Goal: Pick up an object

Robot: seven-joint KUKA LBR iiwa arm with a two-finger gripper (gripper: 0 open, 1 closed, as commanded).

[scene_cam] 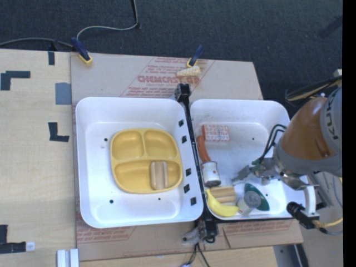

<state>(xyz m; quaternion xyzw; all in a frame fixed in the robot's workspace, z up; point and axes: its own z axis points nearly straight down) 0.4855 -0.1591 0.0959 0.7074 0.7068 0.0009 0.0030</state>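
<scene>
bright, even overhead light. the white bins point(89, 149) wash out near glare, with soft shadows along their inner walls. the picture is slightly soft and grainy; the dark floor point(233, 15) shows speckled noise.

The right bin point(239, 107) holds 6 small things. A red-and-white patterned packet point(216, 132) lies flat near the far wall. An orange stick point(202, 147) lies along the left wall, touching a small can point(211, 174) with a white label. In the near left corner a yellow banana point(221, 208) curves under a tan block point(222, 194). Just right of these sits a dark green rounded piece point(255, 197).

In the left bin point(89, 149), a tan ridged block point(159, 174) rests in the yellow divided plate point(130, 149).
</scene>
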